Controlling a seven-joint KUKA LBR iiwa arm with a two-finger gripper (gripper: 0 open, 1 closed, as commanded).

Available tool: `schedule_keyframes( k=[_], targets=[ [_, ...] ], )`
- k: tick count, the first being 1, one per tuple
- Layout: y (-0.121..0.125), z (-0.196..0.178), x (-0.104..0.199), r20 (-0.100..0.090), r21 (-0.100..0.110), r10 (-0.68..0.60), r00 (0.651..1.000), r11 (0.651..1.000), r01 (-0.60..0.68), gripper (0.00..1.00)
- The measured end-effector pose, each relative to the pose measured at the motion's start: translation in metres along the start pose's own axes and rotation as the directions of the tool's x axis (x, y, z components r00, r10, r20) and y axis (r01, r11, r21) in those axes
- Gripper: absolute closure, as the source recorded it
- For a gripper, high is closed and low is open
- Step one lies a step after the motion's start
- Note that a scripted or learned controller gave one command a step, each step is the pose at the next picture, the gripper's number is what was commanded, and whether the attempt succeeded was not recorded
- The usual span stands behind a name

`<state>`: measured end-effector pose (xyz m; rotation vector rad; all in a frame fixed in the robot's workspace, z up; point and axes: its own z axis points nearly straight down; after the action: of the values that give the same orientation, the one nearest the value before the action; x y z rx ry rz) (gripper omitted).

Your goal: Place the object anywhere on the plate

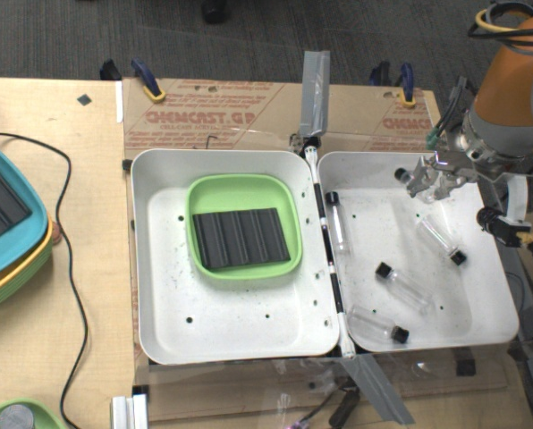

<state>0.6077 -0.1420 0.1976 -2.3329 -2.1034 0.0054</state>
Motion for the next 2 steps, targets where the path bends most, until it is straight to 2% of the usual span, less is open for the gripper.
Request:
schedule_keyframes(
  k=[1, 2],
  targets=[
    [0.0, 0.0, 0.0, 0.0, 0.0, 0.0, 1.0, 1.0, 0.0, 0.0],
    [-0.027, -0.048, 0.018, 0.0, -0.001, 0.234, 0.972, 0.972, -0.234, 0.0]
  ],
)
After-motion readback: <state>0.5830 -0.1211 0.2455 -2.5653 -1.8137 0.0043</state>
